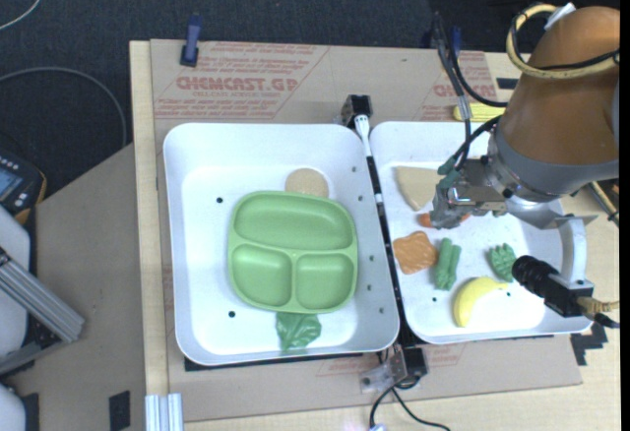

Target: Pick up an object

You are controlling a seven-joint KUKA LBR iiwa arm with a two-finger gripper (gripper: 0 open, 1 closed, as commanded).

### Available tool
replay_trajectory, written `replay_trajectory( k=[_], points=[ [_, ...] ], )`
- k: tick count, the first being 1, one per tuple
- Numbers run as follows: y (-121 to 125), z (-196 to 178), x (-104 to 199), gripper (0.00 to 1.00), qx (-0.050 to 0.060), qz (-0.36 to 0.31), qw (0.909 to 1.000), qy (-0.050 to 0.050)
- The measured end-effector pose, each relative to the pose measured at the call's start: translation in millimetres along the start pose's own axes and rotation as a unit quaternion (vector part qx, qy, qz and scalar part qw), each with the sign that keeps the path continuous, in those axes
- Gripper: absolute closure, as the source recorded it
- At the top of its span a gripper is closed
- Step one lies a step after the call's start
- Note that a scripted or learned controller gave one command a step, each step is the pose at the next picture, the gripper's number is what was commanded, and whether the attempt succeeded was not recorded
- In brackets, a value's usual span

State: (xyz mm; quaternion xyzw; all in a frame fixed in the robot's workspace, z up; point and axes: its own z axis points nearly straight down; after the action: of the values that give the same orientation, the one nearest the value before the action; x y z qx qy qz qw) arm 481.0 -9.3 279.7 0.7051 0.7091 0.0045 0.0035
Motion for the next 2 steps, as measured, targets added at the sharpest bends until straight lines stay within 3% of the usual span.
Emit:
replay_trajectory(
  k=[2],
  points=[
    [-0.2,-15.1,-2.2,1.0,0.003,0.003,1.0,-0.001]
  ],
)
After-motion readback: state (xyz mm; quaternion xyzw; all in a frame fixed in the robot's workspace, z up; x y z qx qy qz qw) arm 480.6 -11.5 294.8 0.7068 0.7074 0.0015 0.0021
